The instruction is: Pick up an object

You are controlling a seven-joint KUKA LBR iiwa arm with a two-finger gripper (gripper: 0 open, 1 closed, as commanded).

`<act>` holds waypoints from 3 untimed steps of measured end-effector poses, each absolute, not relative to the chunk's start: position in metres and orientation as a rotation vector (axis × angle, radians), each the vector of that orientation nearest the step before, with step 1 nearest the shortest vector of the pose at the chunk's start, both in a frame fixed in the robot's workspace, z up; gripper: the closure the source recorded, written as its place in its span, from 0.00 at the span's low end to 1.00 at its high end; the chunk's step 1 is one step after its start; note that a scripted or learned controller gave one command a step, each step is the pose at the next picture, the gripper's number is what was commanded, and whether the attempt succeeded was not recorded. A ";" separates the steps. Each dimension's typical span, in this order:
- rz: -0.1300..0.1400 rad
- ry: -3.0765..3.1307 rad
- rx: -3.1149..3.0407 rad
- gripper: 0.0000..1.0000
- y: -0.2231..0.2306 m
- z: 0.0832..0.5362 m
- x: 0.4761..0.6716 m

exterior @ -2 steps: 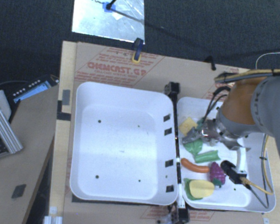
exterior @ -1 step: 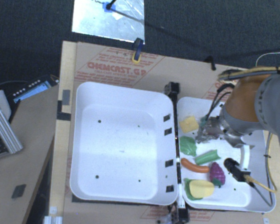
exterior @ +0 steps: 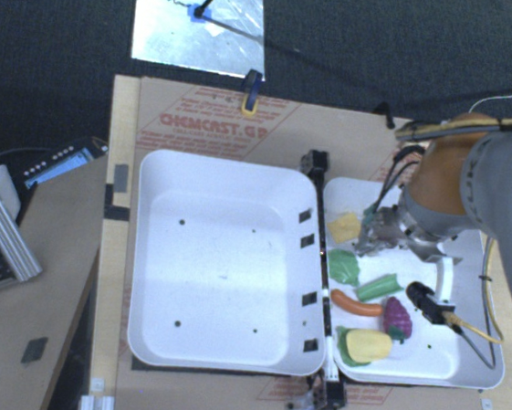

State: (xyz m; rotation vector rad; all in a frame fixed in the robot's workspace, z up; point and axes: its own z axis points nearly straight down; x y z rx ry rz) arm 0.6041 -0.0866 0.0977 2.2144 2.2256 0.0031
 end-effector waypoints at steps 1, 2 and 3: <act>-0.006 2.231 2.218 1.00 -0.084 0.084 0.630; -0.022 2.238 2.231 1.00 -0.085 0.087 0.666; -0.016 2.236 2.231 0.00 -0.084 0.086 0.665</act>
